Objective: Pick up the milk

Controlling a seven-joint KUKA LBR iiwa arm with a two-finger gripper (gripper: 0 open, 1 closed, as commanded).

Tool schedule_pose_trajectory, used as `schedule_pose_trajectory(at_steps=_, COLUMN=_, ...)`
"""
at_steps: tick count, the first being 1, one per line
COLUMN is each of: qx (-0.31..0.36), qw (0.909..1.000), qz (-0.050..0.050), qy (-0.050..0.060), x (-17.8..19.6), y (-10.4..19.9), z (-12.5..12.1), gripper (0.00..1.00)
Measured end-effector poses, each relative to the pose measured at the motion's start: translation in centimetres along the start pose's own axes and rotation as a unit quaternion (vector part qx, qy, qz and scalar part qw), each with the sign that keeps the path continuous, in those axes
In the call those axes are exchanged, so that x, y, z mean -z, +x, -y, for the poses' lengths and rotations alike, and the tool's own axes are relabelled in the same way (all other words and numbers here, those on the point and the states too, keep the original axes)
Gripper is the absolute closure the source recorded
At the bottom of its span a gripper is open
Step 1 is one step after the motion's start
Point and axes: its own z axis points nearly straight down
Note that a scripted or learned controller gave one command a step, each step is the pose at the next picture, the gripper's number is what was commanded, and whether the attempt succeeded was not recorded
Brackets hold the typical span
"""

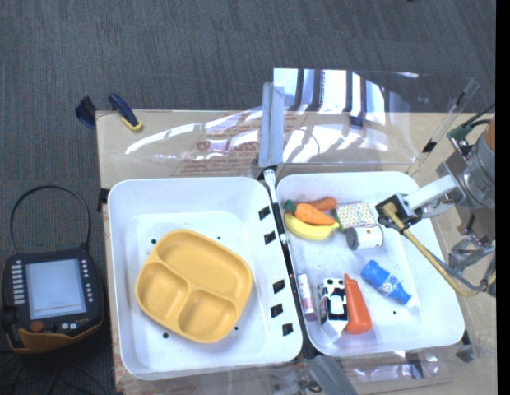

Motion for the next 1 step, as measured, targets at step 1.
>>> schedule_pose_trajectory(at_steps=1, qx=0.032, qw=0.9995, qz=0.002, qy=0.001, x=-0.57, y=-1.11, z=-4.83, gripper=0.0)
